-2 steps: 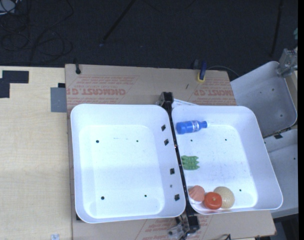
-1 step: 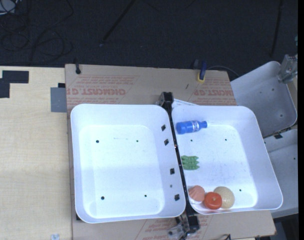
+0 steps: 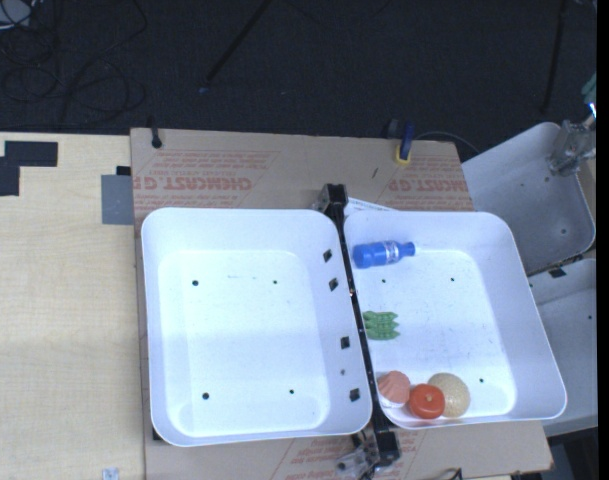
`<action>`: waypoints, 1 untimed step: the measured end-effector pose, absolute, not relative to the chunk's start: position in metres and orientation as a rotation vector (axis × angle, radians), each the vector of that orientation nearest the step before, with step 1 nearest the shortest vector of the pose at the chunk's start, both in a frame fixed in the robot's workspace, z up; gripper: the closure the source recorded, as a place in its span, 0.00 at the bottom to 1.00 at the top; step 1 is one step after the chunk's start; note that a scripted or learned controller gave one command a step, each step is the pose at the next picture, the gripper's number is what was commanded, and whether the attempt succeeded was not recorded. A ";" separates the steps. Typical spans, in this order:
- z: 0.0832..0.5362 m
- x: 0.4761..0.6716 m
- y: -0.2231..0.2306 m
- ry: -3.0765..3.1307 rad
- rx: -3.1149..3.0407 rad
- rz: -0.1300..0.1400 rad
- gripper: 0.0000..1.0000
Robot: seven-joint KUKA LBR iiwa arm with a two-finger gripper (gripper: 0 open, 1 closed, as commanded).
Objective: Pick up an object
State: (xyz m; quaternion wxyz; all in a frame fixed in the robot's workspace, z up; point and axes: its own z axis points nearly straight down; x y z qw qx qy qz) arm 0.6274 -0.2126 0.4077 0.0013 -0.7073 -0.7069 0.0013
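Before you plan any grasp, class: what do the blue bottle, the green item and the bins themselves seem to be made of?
Blue bottle: probably glossy plastic, with a pale highlight along its body and a white cap end.
Green item: too small to be sure; its ridged, matte look suggests soft plastic or rubber, perhaps toy food.
Bins: likely smooth moulded plastic, uniformly white with rounded corners and raised rims.

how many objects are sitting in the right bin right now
5: blue bottle at the far left, green item mid-left, and pink piece, red piece and tan piece clustered near front.
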 end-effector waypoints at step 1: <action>0.387 0.624 -0.213 -2.219 -2.220 0.004 1.00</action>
